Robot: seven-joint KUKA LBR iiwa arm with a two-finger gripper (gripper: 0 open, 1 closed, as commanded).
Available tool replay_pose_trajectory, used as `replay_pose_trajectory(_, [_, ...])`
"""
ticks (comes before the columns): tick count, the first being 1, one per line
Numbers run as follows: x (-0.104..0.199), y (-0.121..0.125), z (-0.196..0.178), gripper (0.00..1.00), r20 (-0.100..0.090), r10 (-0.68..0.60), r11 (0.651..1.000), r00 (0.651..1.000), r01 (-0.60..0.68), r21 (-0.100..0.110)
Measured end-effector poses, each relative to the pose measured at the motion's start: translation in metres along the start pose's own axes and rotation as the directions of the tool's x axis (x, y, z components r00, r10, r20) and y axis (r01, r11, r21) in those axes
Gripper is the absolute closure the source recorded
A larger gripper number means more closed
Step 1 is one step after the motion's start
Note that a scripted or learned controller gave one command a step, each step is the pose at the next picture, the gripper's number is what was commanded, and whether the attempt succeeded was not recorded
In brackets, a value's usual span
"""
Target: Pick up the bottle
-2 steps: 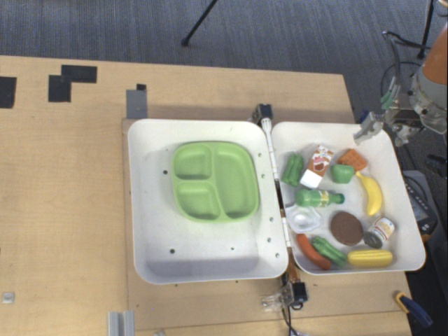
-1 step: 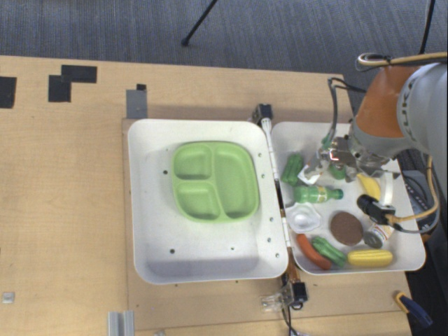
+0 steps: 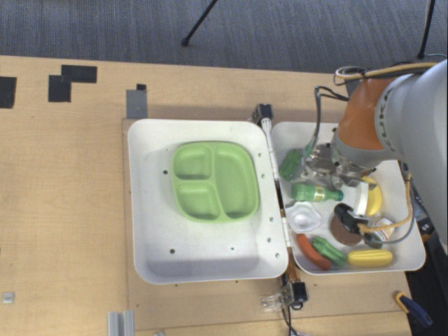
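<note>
A green bottle (image 3: 313,193) lies on its side in the right bin (image 3: 413,254), near that bin's left wall. My gripper (image 3: 324,178) hangs directly over the bottle's upper edge, with the grey arm and its orange band coming in from the right. The gripper body hides the spot where it meets the bottle, so I cannot tell whether they touch.
Around the bottle are a green leafy item (image 3: 290,164), a clear cup (image 3: 303,218), a brown round object (image 3: 343,229), a banana (image 3: 375,201), a yellow item (image 3: 369,258), a red item (image 3: 312,251) and a green pod (image 3: 329,249). The left bin (image 3: 150,257) holds a green divided plate (image 3: 213,181).
</note>
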State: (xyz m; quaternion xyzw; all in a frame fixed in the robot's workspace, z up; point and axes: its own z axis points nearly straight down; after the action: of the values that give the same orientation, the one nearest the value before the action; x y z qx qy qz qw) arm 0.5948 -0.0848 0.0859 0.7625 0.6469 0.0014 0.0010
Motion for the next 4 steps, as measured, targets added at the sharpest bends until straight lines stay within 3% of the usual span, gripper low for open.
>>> replay_pose_trajectory(1, [-0.006,-0.024,0.0,0.0,-0.002,0.514,0.858,0.858,-0.514,-0.001])
replay_pose_trajectory(2, [-0.009,-0.04,-0.001,0.0,-0.003,0.722,0.692,0.692,-0.722,-0.001])
replay_pose_trajectory(3, [0.065,-0.046,-0.099,0.0,0.002,0.855,0.519,0.519,-0.855,0.002])
replay_pose_trajectory(4, [0.066,-0.046,-0.109,1.0,0.003,0.849,0.528,0.528,-0.849,0.003])
